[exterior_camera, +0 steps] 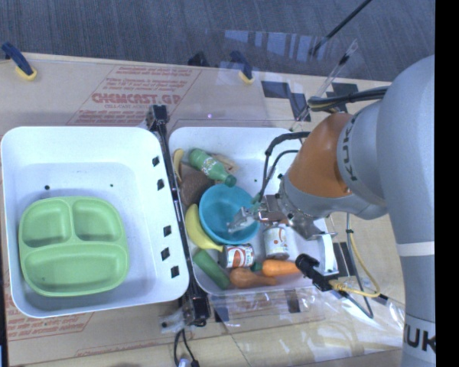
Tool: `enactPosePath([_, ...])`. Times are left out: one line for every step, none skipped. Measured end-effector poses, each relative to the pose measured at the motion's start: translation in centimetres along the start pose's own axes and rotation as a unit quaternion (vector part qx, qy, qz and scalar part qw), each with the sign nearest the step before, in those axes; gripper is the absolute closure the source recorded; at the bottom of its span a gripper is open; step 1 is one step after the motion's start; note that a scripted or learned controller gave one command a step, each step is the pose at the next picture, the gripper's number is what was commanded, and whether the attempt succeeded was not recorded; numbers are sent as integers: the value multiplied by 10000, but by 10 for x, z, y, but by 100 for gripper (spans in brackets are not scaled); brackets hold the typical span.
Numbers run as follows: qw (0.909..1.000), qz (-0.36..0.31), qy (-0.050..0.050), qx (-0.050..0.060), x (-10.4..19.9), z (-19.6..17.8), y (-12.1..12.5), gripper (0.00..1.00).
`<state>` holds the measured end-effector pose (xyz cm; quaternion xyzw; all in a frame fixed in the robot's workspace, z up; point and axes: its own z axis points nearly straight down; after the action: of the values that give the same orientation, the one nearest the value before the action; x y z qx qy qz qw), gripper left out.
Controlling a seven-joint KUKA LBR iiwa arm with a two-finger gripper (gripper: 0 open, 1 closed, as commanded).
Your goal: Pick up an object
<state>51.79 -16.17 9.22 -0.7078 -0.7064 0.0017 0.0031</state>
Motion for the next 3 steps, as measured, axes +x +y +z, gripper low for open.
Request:
enactPosePath([10000, -41, -13, -47, -1, -15, 5, 100])
enactPosePath([9781, 2079, -3, 3, 18, -115, -3, 100])
enactPosePath([9864, 1644, 4, -81, 6, -4, 9, 100])
